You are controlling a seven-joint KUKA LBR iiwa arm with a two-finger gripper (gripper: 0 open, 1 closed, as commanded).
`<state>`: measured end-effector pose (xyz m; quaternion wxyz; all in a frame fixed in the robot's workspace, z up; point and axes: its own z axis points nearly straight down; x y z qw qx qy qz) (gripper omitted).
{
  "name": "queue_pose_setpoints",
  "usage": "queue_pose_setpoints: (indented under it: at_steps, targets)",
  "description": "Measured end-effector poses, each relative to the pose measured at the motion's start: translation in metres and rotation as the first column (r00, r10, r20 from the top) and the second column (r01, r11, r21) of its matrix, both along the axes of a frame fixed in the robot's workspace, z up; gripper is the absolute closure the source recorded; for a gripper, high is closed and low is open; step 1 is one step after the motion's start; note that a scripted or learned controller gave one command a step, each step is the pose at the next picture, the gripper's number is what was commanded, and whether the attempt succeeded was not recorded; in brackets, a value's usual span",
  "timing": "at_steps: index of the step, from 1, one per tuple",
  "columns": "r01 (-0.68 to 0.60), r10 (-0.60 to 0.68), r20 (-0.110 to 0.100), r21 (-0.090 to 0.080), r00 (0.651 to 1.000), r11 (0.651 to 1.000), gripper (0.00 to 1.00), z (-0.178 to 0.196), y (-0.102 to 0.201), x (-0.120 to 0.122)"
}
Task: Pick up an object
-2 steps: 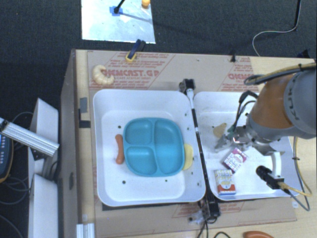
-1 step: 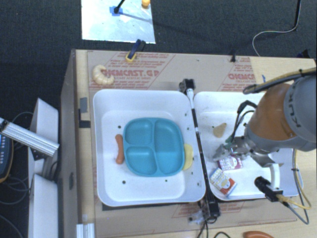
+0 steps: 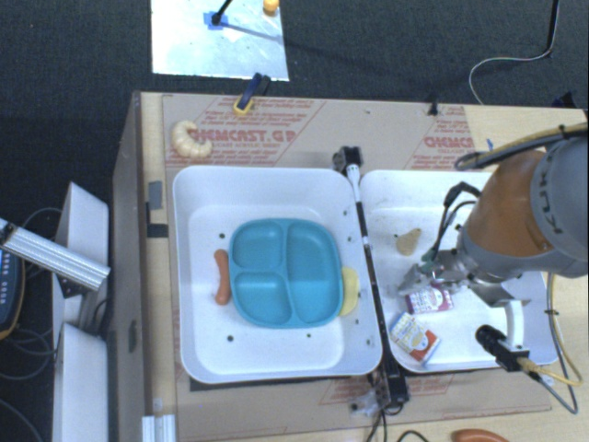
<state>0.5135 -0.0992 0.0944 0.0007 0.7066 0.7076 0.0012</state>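
Two cartons in right bin: pink one mid-bin toward front, second carton against front edge near left corner. Gripper down right over pink carton, touching it; finger spread impossible to read, grip not visible. Tan lump just behind, toward bin's left edge. Left bin: blue plate centred, sausage by plate's left edge, yellow piece at plate's right edge.

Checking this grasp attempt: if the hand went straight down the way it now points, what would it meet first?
Probably the small pink and white packet lying on the right bin floor, directly under the hand. How far above it the hand sits is unclear.
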Motion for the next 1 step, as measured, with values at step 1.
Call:
queue_pose_setpoints:
  at_steps: [1]
  targets:
    - [-0.003, 0.003, 0.002, 0.000, 1.000, 1.000, 1.00, 0.0910, 0.0580, 0.0766]
